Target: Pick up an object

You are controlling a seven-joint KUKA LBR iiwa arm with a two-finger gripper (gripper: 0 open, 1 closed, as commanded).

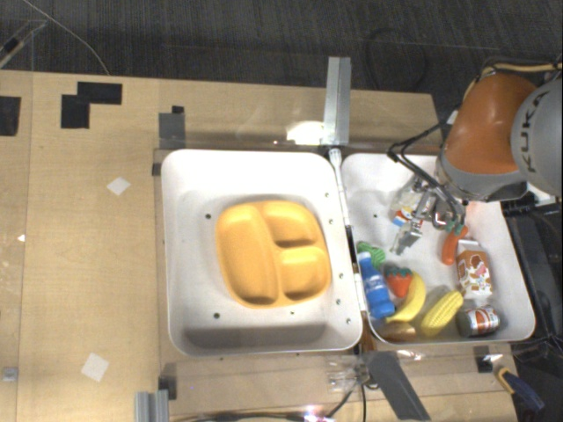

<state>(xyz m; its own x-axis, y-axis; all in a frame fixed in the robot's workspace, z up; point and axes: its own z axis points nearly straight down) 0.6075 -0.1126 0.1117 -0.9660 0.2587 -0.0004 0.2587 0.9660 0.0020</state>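
My gripper hangs over the middle of the right bin, reaching in from the grey arm with the orange band. It points down and to the left, above bare bin floor. An orange carrot-like piece lies just to its right. Below it sit a green toy, a blue bottle, a red strawberry-like piece and a banana. I see nothing held in the gripper.
The left bin holds a yellow divided tray. Along the right bin's front lie a yellow corn-like piece, a can and a white and red carton. A metal post stands between the bins at the back.
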